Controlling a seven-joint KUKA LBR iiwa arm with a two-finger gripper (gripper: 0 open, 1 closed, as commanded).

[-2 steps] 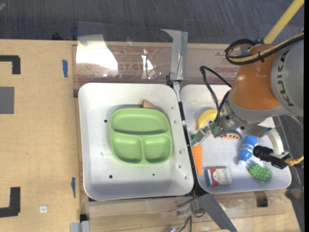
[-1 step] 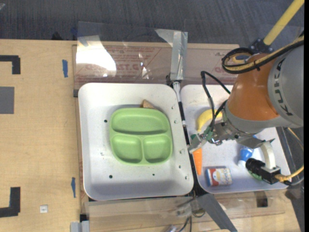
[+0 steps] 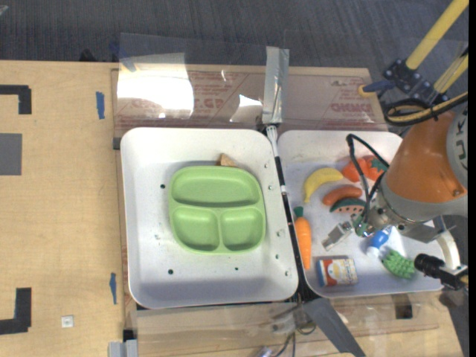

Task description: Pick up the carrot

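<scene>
Carrot first: the small orange toy carrot [image 3: 303, 241] with a green top lies lengthwise in the right white bin [image 3: 297, 149], pressed close along that bin's left wall, green end toward the far side; nothing touches it. Right of it, near the bin's middle, the metal two-finger gripper [image 3: 338, 233] hangs low over the floor of the bin, apart from the carrot; nothing sits between its fingers, though whether they are spread or closed I cannot tell (the wrist and cables crowd them). Around it lie a yellow toy banana [image 3: 321, 181], a red-and-orange curved toy [image 3: 342, 195], a small printed can [image 3: 336, 271] on its side at the near edge, a blue piece [image 3: 378, 238] and a green knobbly toy [image 3: 398, 264]; the left white bin [image 3: 141, 199] holds a green three-compartment plastic tray [image 3: 217, 208].
</scene>
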